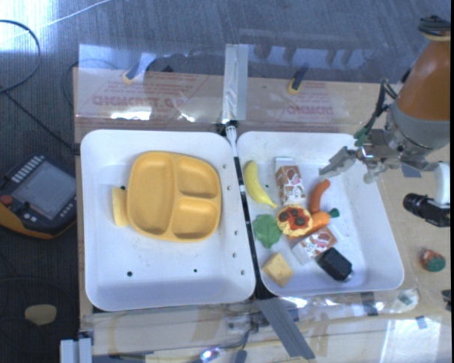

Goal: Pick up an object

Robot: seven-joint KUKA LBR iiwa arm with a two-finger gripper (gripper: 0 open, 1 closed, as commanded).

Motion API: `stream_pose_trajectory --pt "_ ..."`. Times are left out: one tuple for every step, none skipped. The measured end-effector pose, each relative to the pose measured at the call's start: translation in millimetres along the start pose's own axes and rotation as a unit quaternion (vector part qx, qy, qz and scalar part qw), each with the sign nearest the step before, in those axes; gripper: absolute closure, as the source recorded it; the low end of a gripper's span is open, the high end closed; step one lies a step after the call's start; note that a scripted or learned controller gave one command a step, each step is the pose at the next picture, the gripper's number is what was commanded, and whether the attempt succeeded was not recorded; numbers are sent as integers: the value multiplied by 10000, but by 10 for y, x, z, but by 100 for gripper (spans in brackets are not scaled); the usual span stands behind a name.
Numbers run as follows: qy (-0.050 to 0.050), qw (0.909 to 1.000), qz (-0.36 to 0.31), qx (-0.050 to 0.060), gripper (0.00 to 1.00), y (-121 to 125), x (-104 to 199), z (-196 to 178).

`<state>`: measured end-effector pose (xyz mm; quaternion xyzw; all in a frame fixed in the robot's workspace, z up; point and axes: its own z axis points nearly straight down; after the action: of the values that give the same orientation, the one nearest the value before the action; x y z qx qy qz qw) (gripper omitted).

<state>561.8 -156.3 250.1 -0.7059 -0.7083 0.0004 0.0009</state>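
Orange carrot (pixel 319 194) lies just below-left of the gripper (pixel 351 165) — long axis near-vertical, slightly tilted — fingers spread wide, holding nothing.

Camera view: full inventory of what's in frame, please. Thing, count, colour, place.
Bins: 2, white, side by side on the bench.
Divided tray: 1, yellow, left bin.
Banana: 1, yellow, right bin, by its left wall.
Carrot: 1, orange, right bin, centre.
Green piece: 1, green, below the banana.
Pizza-like toy: 1, orange and red, centre.
Cartons: 2, red and white, above and below the pizza-like toy.
Tan block: 1, near front wall.
Black block: 1, front right.
Pendant: 1, orange and black, floor at left.
Arm: 1, grey and orange, right.
Gripper: 1, over the right bin's upper right.
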Motion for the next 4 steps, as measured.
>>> stream_pose_trajectory --pt "-15 9999 -146 -67 0 77 622 1603" --pt "-5 9999 -140 -80 100 88 621 1500" --pt "-11 9856 1689 -55 100 694 532 1593" --pt "-21 9856 1689 -56 0 690 528 1610"
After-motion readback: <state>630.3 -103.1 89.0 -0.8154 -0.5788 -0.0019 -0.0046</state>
